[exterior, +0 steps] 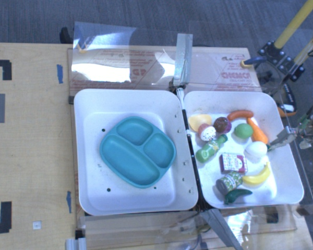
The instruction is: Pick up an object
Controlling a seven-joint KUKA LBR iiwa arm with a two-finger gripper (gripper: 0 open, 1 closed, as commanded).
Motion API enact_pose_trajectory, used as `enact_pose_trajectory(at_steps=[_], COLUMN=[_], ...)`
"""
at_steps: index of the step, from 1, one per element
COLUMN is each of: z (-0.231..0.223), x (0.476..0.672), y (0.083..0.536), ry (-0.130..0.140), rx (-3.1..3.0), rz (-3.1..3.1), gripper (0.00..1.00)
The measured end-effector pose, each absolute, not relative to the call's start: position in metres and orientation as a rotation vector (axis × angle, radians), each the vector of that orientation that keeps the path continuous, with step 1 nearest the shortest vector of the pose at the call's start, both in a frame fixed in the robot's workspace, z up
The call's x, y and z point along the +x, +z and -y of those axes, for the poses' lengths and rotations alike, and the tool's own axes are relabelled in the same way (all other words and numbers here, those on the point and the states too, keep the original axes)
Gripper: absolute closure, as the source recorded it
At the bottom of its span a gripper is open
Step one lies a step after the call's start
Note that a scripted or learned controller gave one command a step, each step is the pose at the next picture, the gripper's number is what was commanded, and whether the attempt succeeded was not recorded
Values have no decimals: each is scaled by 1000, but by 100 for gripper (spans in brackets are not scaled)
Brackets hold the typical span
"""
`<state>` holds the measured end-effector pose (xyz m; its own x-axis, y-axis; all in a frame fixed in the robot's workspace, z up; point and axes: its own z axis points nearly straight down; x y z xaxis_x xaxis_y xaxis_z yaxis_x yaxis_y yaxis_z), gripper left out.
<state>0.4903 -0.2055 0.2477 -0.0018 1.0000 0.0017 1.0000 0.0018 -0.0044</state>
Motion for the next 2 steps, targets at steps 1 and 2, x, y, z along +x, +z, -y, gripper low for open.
enact_pose_trajectory(at_steps=[1, 2], z=[222, 223], x=[578, 613], y=[188, 144], ry=[6, -14], rx=[-2217, -2220], rz=[2220, 2241], gripper=[0, 0])
